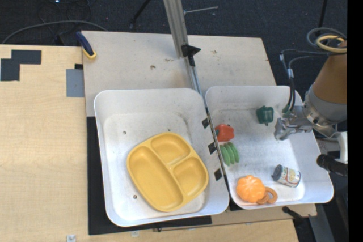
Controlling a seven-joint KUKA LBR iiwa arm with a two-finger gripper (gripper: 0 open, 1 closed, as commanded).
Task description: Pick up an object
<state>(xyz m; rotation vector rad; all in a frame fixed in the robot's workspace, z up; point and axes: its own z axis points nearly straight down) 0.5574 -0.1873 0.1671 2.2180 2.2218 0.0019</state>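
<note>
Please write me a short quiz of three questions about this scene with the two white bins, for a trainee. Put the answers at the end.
1. True or false: the yellow divided plate lies in the left bin.
2. Which object lies nearest the gripper? A) orange toy B) dark green toy C) small can
3. Fill in: beside the divider, the red toy lies just above the light ____ toy.

Key: 1. True. 2. B. 3. green.
</note>
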